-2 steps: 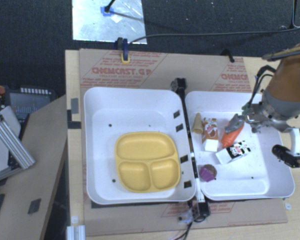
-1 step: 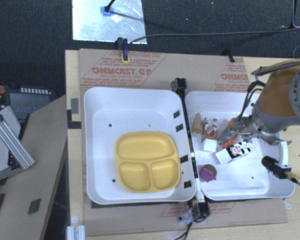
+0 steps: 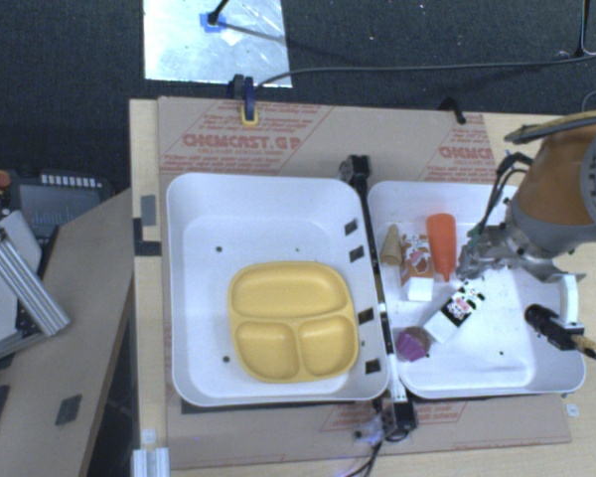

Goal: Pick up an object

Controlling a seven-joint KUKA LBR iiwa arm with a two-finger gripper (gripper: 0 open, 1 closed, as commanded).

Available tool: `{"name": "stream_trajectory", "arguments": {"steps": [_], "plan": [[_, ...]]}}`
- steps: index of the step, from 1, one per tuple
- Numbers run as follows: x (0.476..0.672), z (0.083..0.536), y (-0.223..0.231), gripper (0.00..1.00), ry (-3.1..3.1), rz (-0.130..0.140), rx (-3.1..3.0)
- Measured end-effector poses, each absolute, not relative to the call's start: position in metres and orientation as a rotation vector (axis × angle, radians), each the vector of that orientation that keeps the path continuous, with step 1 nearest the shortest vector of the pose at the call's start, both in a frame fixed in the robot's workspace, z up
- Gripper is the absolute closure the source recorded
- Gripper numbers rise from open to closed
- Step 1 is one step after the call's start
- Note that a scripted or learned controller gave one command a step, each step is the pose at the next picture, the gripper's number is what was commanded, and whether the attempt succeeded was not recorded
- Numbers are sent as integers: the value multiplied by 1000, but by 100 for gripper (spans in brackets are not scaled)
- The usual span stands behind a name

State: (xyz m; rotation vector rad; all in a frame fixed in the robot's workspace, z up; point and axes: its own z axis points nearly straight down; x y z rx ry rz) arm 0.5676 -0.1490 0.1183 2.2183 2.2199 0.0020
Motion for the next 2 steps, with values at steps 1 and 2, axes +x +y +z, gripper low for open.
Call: {"name": "stream_trajectory", "arguments": {"steps": [1,2], "plan": [[579,173,-145,100,2223,5,2213],[571,232,-144,100,2222,6,2213]]}}
